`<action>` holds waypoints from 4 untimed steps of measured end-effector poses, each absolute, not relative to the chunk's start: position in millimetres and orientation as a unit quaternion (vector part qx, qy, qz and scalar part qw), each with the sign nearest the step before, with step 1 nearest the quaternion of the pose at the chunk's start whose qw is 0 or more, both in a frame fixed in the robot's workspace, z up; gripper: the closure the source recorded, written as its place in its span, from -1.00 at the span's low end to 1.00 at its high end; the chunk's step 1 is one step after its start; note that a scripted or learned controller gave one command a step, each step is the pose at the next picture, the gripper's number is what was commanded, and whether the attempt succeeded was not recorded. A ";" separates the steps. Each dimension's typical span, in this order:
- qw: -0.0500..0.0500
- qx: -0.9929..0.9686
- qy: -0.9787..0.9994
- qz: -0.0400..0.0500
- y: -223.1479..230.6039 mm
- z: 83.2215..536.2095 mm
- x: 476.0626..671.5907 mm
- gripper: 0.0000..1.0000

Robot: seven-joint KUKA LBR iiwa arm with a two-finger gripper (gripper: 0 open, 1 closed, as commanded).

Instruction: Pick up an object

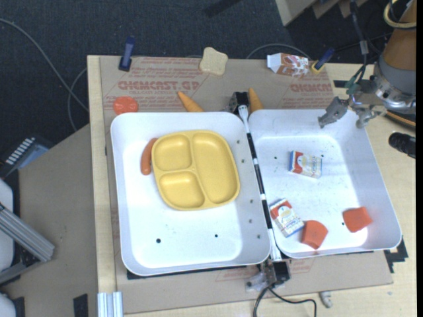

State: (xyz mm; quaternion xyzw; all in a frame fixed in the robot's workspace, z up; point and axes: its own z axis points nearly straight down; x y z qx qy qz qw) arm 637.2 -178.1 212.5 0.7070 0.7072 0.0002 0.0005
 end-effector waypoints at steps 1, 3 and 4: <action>0.003 0.707 0.707 0.001 -135.0 86.9 613.8 -1.00; -0.001 0.707 0.707 0.000 -97.2 84.2 542.4 -1.00; -0.001 0.708 0.707 0.000 -118.0 84.7 515.3 -1.00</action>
